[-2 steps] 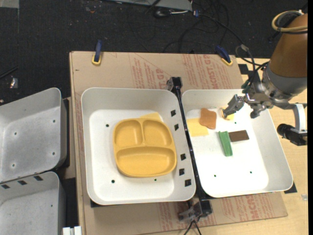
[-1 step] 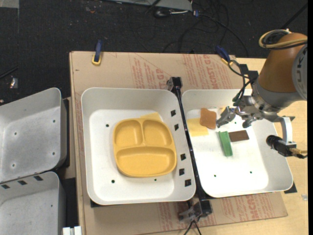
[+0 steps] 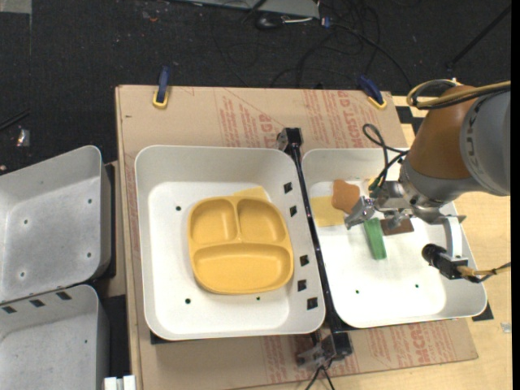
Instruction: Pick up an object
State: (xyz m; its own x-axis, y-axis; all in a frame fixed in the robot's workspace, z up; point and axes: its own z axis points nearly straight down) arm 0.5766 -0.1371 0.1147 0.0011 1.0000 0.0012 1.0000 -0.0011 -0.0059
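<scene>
Cardboard sheet (image 3: 244, 108) under two white bins (image 3: 162, 218); black floor (image 3: 65, 39), cables (image 3: 357, 47).

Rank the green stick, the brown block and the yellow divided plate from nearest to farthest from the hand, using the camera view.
Measured from the hand over the right bin:
1. Green stick, just below the hand in the right bin.
2. Brown block, slightly up and to the left, same bin; nearly as close, so the top two are hard to separate.
3. Yellow divided plate, far left, in the left bin.

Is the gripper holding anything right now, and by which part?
Cannot be told. The gripper sits right over the green object's upper end in the right bin, hiding any contact.
</scene>
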